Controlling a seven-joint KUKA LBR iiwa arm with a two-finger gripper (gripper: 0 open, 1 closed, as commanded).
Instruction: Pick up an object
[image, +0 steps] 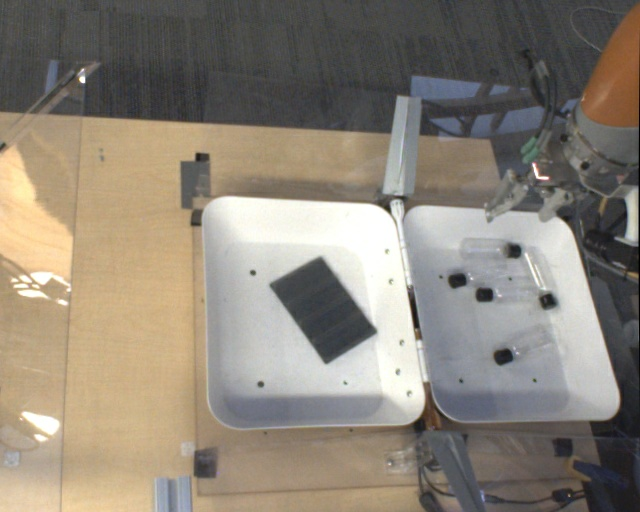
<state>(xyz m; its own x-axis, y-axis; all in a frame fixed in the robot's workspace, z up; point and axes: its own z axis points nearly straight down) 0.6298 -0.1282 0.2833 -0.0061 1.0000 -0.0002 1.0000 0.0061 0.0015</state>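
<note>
Clear plastic vials with black caps (500, 292) lie scattered on the floor of the right white bin (590, 395), and any of them would serve as your object; none is lifted yet. One lies near the far wall, a long one slants toward the right side, two small black-capped pieces sit near the middle, and one more (520, 348) lies alone nearer to you.

The left white bin (225, 390) carries a dark grey flat rectangular pad (323, 309), lying askew in its middle, well apart from all walls.

Your two-finger gripper (525, 195) hangs over the far rim of the right bin, above and beyond the vials, touching none of them. Its fingers look spread apart with nothing between them. By my judgement the pick has not begun: approach, descent, closing and lift are all left to do.

For room, you have the bin's floor open between the vials, and the lone near vial has the most bare floor around it. The far vial sits close to the wall, so fingers could catch the rim there. The raised seam between the bins (408, 300) and the grey metal bar (402, 145) beyond it bound your leftward travel.
</note>
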